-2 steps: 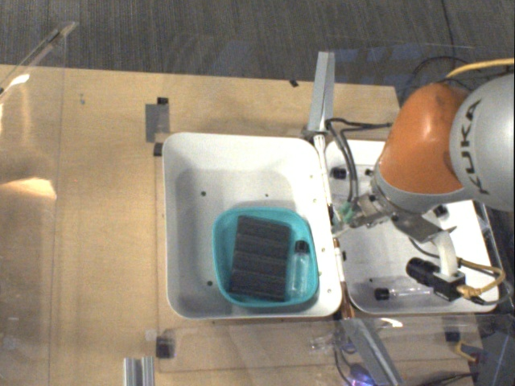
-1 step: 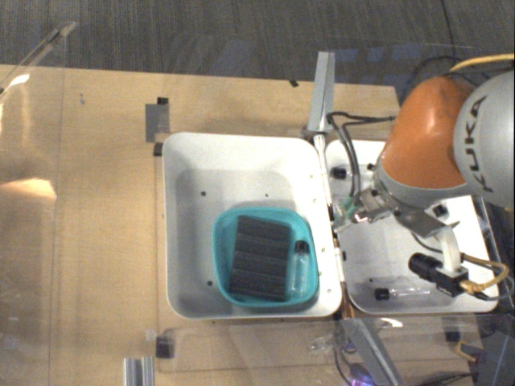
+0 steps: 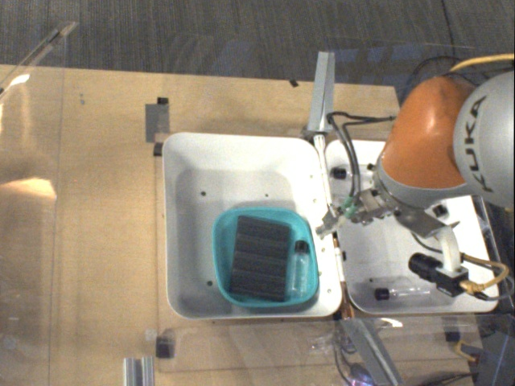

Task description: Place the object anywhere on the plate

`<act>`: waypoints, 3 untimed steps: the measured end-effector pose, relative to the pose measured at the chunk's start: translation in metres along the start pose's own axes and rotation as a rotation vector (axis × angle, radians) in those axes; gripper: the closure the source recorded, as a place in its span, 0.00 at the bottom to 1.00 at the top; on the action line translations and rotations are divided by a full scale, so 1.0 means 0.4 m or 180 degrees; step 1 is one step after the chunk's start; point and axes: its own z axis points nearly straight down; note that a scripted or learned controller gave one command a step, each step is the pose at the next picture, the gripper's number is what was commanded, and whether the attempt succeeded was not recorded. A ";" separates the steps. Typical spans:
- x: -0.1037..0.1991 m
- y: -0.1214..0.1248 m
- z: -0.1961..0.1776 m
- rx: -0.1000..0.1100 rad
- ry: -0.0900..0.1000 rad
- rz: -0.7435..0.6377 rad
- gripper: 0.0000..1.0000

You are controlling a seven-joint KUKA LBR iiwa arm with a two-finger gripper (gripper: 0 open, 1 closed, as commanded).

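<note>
Camera view: block on plate

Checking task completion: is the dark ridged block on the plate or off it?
On it. The dark ridged block lies flat inside the teal plate, within its rim, in the left bin.

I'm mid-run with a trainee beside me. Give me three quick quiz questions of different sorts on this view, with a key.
1. True or false: the dark ridged block lies on the teal plate.
2. Multiple choice: which bin holds the teal plate? A) the left bin B) the right bin C) neither.
3. Short answer: what small clear item lies on the plate at the block's right side?

Key:
1. True. The block covers most of the plate's middle.
2. A. The plate sits in the left bin's near right part.
3. A small clear bottle, lying along the plate's right rim beside the block.
</note>
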 end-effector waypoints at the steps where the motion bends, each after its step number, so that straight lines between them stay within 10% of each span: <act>1: 0.000 0.006 -0.028 -0.0020 -0.0005 -0.0014 1.00; 2: 0.000 0.006 -0.028 -0.0020 -0.0005 -0.0013 0.00; 3: 0.000 0.013 -0.056 -0.0040 -0.0010 -0.0028 1.00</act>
